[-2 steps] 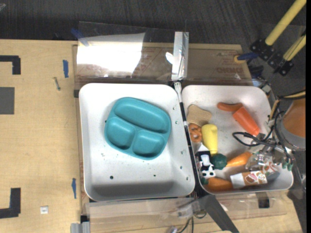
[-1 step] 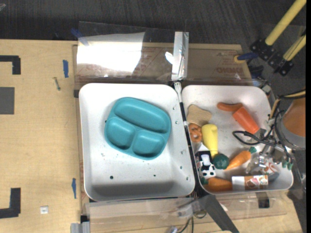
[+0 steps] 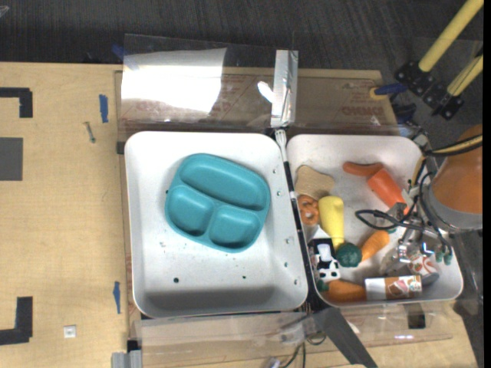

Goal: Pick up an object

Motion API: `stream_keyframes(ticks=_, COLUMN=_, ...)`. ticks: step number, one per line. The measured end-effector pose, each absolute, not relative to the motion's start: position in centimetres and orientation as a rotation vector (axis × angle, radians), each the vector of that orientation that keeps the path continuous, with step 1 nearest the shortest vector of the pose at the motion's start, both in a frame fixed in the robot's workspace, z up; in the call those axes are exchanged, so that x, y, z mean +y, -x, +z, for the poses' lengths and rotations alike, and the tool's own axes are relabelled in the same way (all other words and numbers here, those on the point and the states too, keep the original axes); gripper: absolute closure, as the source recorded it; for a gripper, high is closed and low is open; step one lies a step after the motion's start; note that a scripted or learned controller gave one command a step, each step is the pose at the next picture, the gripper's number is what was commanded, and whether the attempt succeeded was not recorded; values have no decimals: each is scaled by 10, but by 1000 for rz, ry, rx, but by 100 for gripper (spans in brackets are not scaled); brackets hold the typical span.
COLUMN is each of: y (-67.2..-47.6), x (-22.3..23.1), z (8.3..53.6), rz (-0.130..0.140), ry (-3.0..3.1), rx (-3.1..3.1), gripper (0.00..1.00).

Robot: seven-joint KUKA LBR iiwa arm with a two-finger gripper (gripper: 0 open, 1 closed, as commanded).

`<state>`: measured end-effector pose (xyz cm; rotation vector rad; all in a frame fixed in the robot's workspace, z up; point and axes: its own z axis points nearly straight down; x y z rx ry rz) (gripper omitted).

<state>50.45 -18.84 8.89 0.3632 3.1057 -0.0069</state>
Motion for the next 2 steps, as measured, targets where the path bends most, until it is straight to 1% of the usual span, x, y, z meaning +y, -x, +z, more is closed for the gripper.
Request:
stream_keyframes(ticks=1, y=-507, x=-189, z=101, rz=-9, ry=-362, rx=3096, gripper=100)
stream_keyframes(ticks=2, y=-507, x=-188, z=100, rz=-8, ry=-363, rx=3097, gripper=0)
